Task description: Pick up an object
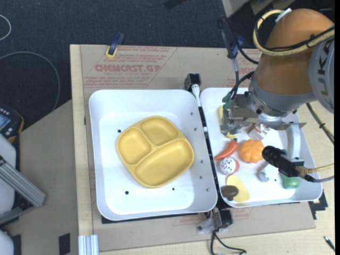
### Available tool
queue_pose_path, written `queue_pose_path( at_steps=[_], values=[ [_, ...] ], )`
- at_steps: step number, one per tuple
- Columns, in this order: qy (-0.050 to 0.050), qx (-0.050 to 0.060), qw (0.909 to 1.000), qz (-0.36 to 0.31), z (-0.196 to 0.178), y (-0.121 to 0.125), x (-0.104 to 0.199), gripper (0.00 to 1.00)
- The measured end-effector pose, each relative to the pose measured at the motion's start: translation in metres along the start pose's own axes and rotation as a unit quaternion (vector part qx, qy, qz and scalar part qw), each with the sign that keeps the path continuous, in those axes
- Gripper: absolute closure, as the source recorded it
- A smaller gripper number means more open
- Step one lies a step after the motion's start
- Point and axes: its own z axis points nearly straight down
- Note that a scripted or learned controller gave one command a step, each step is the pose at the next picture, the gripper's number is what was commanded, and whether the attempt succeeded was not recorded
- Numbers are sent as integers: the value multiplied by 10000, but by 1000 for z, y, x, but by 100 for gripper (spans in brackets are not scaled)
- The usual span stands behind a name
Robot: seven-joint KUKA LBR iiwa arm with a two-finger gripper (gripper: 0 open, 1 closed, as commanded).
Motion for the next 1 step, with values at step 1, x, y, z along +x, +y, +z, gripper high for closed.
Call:
queue_pose_path(
  at_steps=[1],
  values=[
    [12, -38, 10000, -15, -101, -16, 33, 100]
  ],
)
